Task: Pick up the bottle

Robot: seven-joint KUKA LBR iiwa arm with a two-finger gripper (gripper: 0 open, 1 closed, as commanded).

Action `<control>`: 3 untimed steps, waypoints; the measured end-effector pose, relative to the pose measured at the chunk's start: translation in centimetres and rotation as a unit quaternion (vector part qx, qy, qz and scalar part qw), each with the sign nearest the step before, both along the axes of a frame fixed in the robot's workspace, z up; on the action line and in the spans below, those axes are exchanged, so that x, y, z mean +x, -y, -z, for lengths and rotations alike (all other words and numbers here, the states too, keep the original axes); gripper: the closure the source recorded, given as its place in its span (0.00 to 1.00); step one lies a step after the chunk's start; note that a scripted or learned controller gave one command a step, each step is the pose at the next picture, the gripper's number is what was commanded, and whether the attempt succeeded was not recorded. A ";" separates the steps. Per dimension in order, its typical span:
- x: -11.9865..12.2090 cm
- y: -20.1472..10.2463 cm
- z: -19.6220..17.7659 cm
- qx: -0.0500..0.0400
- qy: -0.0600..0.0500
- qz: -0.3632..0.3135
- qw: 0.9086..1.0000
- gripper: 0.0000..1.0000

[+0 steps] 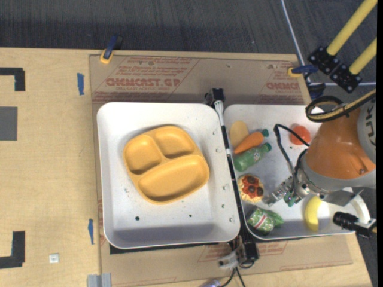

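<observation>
Two white bins are seen from above. A yellow divided plate is held in the left bin. In the right bin, the green bottle is laid on its side near the dividing wall, just below a carrot. The gripper is lowered to the bottle's right, apart from it. Whether it is open cannot be told.

**Legible text**

You can read one marking: "CHEMCAST GP", red print, upside down, on the brown sheet behind the bins. A second red print near its right corner is cut off. Bottle label: illegible.
</observation>
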State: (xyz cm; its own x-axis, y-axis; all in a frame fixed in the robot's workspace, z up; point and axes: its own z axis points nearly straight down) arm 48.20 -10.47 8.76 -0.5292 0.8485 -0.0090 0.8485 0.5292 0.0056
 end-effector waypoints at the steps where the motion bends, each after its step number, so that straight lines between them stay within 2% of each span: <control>1: 0.7 3.9 -13.7 0.001 -0.003 -0.173 0.985 1.00; 2: -0.2 6.3 -1.7 0.001 -0.004 -0.284 0.959 1.00; 3: -0.1 3.0 0.0 -0.002 -0.003 -0.362 0.932 1.00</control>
State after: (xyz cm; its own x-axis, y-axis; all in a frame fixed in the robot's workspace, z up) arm 48.10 -13.43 8.73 -0.9630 0.2696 -0.0060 0.2696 0.9630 -0.0014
